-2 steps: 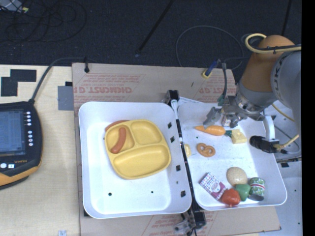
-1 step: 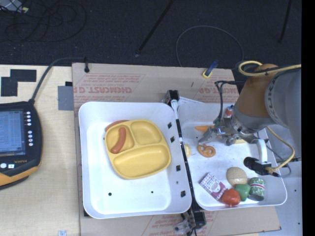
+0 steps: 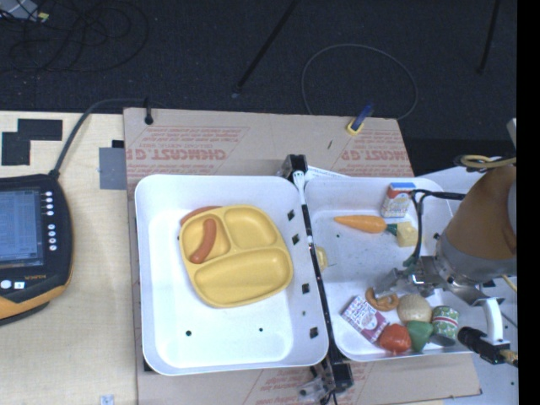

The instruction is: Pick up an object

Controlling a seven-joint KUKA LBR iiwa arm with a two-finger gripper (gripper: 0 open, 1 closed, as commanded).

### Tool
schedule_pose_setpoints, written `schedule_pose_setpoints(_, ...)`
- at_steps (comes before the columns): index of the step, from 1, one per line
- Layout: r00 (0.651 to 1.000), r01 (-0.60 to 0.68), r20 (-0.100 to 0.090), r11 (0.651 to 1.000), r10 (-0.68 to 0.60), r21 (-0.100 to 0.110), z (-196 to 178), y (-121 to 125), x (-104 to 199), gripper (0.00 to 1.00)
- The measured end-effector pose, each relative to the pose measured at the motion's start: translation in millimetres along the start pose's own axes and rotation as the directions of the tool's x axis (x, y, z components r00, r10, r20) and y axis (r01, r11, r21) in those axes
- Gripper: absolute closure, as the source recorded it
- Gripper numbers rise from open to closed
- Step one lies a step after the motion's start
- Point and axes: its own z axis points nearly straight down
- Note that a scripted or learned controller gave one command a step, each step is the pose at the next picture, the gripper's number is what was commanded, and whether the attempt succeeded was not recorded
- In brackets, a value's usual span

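Observation:
My gripper [image 3: 411, 278] hangs low over the right bin [image 3: 354, 264], near its right side, below the arm's orange band [image 3: 489, 213]. Just under and left of it lies a brown pretzel [image 3: 381, 299], with a beige round item [image 3: 414, 308] right below it. Around these sit a red and white packet [image 3: 363, 317], a red vegetable with a green top [image 3: 394, 337] and a green can [image 3: 445, 321]. Farther back lie an orange carrot [image 3: 360, 224], a yellow block [image 3: 407, 234] and a small carton [image 3: 396, 201]. I see nothing held in the gripper.
The left bin [image 3: 152, 268] holds a yellow divided plate [image 3: 240, 256] with a sausage [image 3: 204, 241] in its left compartment. A teach pendant [image 3: 29, 243] lies at the far left of the bench. The divider between the bins [image 3: 310, 260] runs front to back.

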Motion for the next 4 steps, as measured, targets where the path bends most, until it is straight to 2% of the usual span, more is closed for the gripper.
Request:
schedule_pose_setpoints(1, 1.000, 0.008, -0.001, 1.000, -0.008, -0.004, 0, -27, 61, 0.00)
schedule_pose_setpoints(2, 1.000, 0.003, -0.006, 1.000, -0.003, -0.002, -10, -26, 60, 1.00)
schedule_pose_setpoints(3, 1.000, 0.007, 0.000, 1.000, -0.007, -0.001, -47, -1, 56, 1.00)
schedule_pose_setpoints(4, 1.000, 0.008, 0.000, 1.000, -0.008, 0.000, 2, 30, 94, 1.00)
